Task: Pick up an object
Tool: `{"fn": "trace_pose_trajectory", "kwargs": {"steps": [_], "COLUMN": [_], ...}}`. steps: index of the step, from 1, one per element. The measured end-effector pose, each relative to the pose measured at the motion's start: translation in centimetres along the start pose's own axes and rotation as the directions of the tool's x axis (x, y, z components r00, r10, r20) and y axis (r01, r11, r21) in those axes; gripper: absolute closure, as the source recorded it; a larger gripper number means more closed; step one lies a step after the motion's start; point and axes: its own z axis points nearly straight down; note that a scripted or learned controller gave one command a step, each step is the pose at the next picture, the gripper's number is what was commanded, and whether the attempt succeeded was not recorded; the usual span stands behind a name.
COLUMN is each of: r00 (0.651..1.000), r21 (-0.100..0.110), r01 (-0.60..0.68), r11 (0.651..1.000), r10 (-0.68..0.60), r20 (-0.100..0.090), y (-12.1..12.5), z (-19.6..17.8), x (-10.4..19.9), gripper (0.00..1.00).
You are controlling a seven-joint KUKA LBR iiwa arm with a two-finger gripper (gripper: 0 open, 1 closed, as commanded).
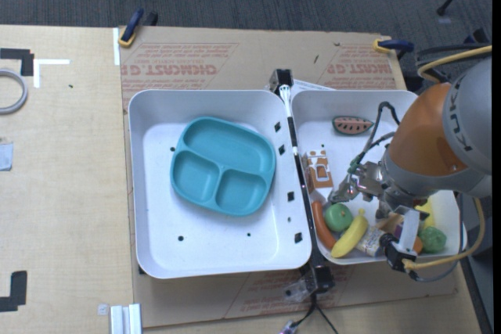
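Observation:
The right bin holds several toy foods. A watermelon slice lies near its far wall. A green apple, a yellow banana and an orange carrot crowd the near left corner, and a small printed box lies just beyond them. A green round piece sits at the near right. My gripper hangs low in this bin, just above and to the right of the apple. The arm's orange band and wrist hide the bin's middle and right side.
The left bin holds a teal divided plate. Both bins rest on a cardboard sheet on the bench. Clips join the bins at the shared wall. Cables loop from the wrist over the right bin's near edge.

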Motion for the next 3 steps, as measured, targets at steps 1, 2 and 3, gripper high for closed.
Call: {"fn": "trace_pose_trajectory", "kwargs": {"steps": [1, 2, 3], "r00": [0.993, 0.989, 0.960], "r21": [-0.002, -0.001, -0.002], "r01": [0.118, 0.147, 0.280], "r11": [0.993, 0.989, 0.960], "r10": [-0.118, -0.147, -0.280], "r20": [0.001, 0.000, 0.001], "y": [-2.0, -2.6, 0.2], "z": [-10.0, -10.0, -10.0], "x": [6.2, 7.0, 10.0], "gripper": [0.00, 0.00, 0.00]}}
